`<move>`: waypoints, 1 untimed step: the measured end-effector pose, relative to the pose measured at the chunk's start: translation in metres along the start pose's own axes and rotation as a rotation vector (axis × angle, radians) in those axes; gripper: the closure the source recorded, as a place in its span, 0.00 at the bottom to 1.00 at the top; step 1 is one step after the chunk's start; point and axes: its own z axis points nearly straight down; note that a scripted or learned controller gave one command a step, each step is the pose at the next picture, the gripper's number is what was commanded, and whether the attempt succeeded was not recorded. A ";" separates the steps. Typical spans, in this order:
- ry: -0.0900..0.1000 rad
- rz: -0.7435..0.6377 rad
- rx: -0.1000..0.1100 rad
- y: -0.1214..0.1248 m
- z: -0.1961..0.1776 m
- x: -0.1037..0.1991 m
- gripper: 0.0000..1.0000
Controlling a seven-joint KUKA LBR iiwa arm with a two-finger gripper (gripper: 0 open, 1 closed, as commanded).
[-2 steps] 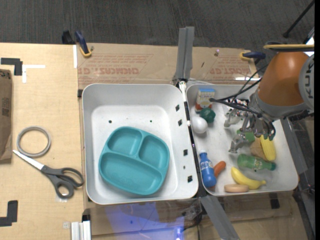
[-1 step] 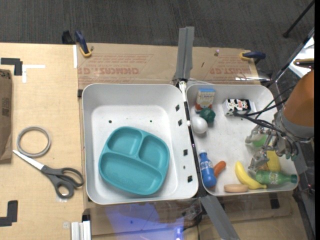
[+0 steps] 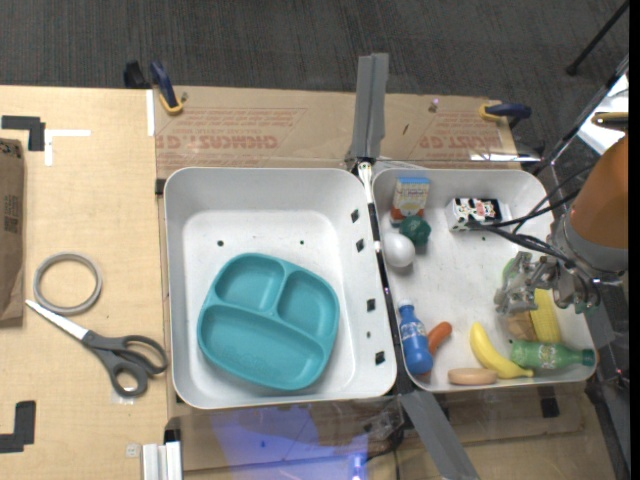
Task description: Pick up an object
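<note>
Holding 1 teal tray (image 3: 268,318) in left bin (image 3: 180,268), 1 banana (image 3: 492,353) in right bin (image 3: 470,268).

We count two white bins, left (image 3: 185,268) and right (image 3: 460,258). We see one teal divided plate (image 3: 268,320), one banana (image 3: 492,352), one corn cob (image 3: 545,318), one green bottle (image 3: 550,356), one blue bottle (image 3: 413,340), one carrot (image 3: 439,335), one small carton (image 3: 410,196), one pair of scissors (image 3: 105,350), one tape roll (image 3: 67,282) and two clamps, left (image 3: 165,86) and right (image 3: 508,112).
</note>
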 end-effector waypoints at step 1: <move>0.000 0.000 0.000 0.000 0.000 0.000 0.00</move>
